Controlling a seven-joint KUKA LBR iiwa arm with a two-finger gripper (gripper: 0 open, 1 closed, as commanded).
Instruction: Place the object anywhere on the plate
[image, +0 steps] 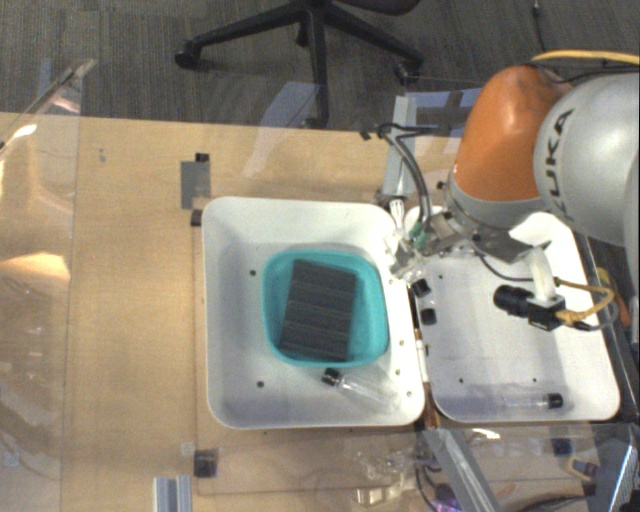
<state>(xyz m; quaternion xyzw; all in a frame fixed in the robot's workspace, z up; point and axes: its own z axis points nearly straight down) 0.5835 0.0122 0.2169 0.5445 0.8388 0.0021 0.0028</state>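
Dark ribbed block (320, 310) lies flat on the teal plate (275, 305) in the left bin (230, 330), frame center, long axis near vertical, tilted slightly right. Jaws (408, 248) at bins' divider, upper center; grip state cannot tell.

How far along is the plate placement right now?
Apparently done: the dark ridged block lies flat on the teal plate in the left bin. In hand: nothing that I can see; the arm's wrist hangs over the seam between the bins, hiding the gripper. Left: possibly nothing, unless the clear tube beside the plate or the one in the right bin is the intended object.
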